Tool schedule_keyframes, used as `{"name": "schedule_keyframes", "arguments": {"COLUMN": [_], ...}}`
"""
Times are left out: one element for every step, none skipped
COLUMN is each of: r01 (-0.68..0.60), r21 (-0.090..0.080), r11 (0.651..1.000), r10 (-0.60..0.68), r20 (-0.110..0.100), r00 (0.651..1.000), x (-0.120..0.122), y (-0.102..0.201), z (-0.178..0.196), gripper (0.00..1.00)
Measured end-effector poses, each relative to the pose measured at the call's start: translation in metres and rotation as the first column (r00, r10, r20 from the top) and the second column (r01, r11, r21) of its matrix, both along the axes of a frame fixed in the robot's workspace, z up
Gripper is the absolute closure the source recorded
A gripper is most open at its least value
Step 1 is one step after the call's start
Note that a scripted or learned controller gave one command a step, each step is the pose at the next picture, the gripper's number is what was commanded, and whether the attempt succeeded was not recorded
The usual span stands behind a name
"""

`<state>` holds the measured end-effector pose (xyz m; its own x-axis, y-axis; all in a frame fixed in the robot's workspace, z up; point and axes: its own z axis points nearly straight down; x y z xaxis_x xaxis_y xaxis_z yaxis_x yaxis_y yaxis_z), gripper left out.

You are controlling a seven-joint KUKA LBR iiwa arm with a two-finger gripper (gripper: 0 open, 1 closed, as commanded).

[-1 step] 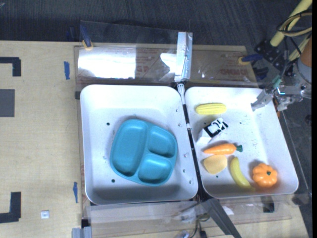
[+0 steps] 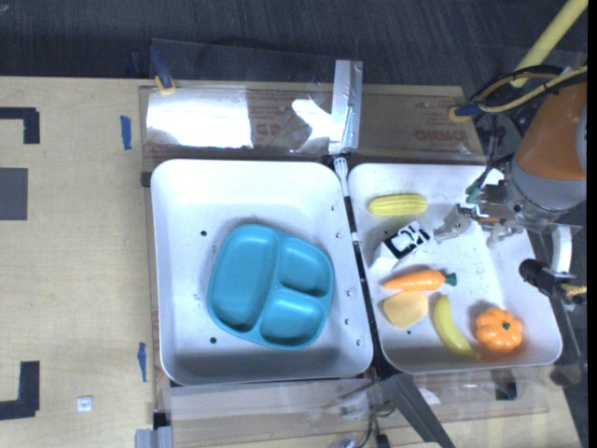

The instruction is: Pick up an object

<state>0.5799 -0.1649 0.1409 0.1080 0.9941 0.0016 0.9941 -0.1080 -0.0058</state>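
Note:
The right bin (image 2: 546,348) holds a yellow corn cob (image 2: 397,204), a black-and-white block (image 2: 405,240), an orange carrot (image 2: 416,280), a pale yellow slice (image 2: 404,309), a banana (image 2: 450,324) and an orange pumpkin (image 2: 497,329). My gripper (image 2: 482,224) hangs over the back right part of this bin, to the right of the corn and the block. Its two grey fingers are spread open with only bare bin floor showing between them. The pumpkin and banana lie nearer the front, below the gripper.
The left bin (image 2: 177,203) carries a blue divided plate (image 2: 270,286). A ridge (image 2: 353,250) separates the two bins. A clear panel and a metal post (image 2: 345,105) stand behind them. Yellow and black cables (image 2: 508,87) trail near the arm at the upper right.

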Motion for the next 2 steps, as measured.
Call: {"name": "schedule_keyframes", "arguments": {"r01": [-0.046, -0.044], "r21": [-0.002, -0.007], "r11": [0.999, 0.999], "r10": [0.047, 0.044], "r20": [0.010, 0.017], "r00": [0.999, 0.999], "x": [-0.052, -0.050], "y": [0.030, 0.029], "z": [-0.054, -0.042], "gripper": [0.00, 1.00]}}
